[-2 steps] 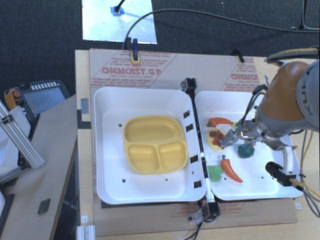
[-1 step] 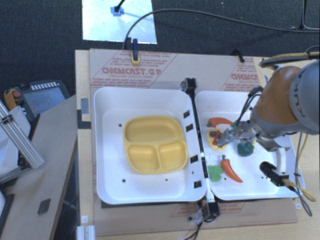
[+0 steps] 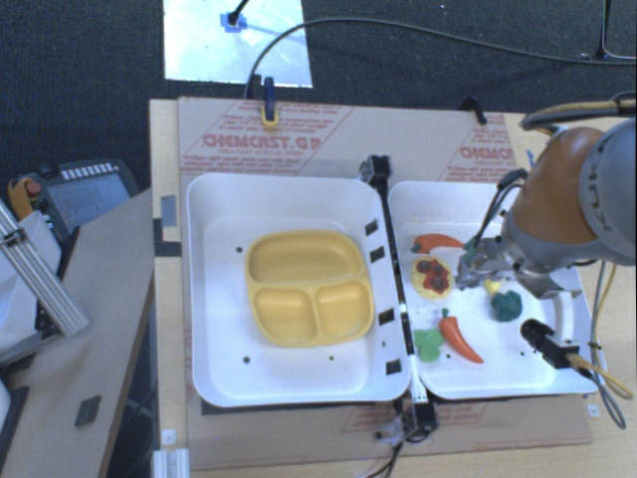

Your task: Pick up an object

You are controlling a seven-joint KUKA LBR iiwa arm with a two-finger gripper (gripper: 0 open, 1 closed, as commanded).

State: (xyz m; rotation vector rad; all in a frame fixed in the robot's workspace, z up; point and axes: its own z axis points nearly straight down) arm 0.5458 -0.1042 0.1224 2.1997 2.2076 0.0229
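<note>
The right bin [image 3: 557,371] holds several toy foods. An orange-red pepper [image 3: 438,242] lies near its back left, with a round yellow pizza slice with red toppings [image 3: 431,276] just in front of it. A red chili [image 3: 461,339] and a small green piece [image 3: 428,344] lie near the front left. A dark green broccoli-like piece [image 3: 506,307] sits mid-bin, with a small yellow bit [image 3: 492,287] beside it. My gripper [image 3: 472,269] hangs low over the bin, just right of the pizza slice and left of the yellow bit. I see nothing held in it.
The left bin [image 3: 214,297] bears a yellow three-compartment tray [image 3: 307,287]. A black divider [image 3: 390,277] runs between the bins. The arm's grey body [image 3: 567,207] covers the right bin's back right. A control pendant [image 3: 85,192] lies off the bench at left.
</note>
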